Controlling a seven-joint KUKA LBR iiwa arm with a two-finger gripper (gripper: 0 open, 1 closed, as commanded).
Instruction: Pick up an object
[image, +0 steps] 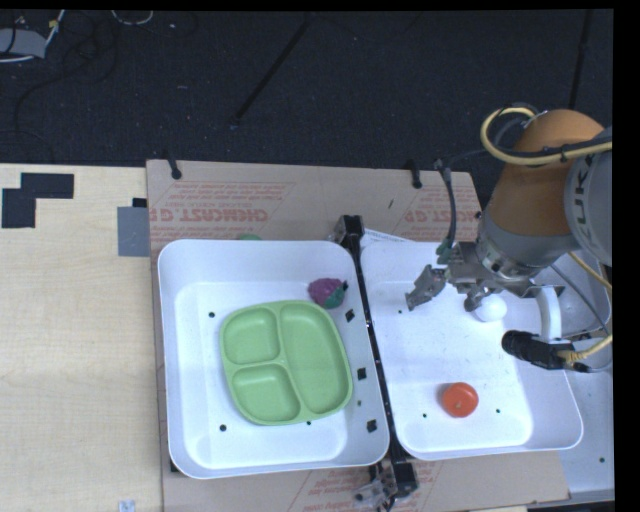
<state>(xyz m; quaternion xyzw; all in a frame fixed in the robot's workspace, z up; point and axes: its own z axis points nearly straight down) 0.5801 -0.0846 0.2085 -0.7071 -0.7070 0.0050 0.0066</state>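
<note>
Where the arm (540, 200) overhangs, white ball (490, 307) half-hidden

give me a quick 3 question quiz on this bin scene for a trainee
1. True or false: the green divided plate lies in the right bin.
2. Which thing lies nearest the camera-side rim of the right bin? A) purple object B) orange object C) white ball
3. Fill in: the gripper hangs over the ___ bin.

Key: 1 false, it lies in the left bin. 2 B. 3 right.
</note>
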